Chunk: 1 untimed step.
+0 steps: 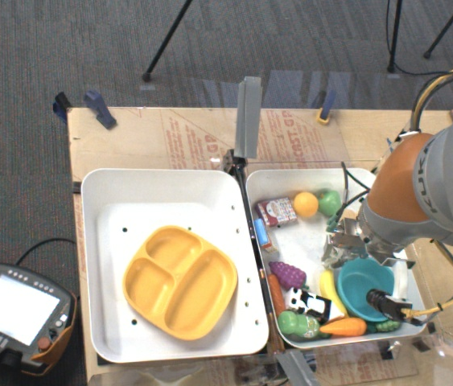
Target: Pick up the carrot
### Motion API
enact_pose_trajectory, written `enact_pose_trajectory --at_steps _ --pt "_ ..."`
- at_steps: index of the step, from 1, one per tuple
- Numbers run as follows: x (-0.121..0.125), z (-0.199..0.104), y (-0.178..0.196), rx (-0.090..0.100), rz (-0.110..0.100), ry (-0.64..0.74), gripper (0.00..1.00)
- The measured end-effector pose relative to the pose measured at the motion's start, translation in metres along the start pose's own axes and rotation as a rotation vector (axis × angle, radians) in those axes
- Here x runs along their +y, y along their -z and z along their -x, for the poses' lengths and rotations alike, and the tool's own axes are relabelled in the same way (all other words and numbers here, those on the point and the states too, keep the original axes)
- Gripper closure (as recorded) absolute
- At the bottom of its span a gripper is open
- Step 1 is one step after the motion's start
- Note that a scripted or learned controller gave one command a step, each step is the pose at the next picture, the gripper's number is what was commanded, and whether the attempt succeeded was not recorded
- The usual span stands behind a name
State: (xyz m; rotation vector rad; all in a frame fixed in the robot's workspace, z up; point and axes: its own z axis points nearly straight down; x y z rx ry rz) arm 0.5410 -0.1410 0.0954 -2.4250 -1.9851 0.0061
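We log the claw [345, 246] low inside the right bin [290, 177], near its right side, under the orange wrist band; the arm's bulk sits over it, so we cannot tell how far it is open or whether it has hold of anything.

Right below the claw, toward the near edge: a teal bowl [363, 286], and just left of that a yellow banana [331, 289] standing lengthwise.

Below the bowl, hard against the bin's near rim, lies the carrot [343, 326], orange, on its side, well apart from the claw. A green leafy tuft [387, 326] sits at its right end. Left of the carrot: a black-and-white cow toy [306, 302] and a green pepper-like piece [294, 323].

Left of the claw: purple grapes [288, 273]; beyond them, along the bin's left wall, a long reddish-orange stick shape [277, 294] and a small blue object [261, 233].

Up and left of the claw, at the far end of the bin: an orange ball [306, 204], a green ball [330, 202] touching it, a dark red packet [277, 212].

Farthest left, in the left bin [105, 191], a yellow divided plate [181, 281].
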Motion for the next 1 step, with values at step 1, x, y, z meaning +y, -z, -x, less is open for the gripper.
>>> enact_pose_trajectory --at_steps 1 --pt "-0.0456 -0.0265 0.1336 -0.004 0.009 0.596 1.00"
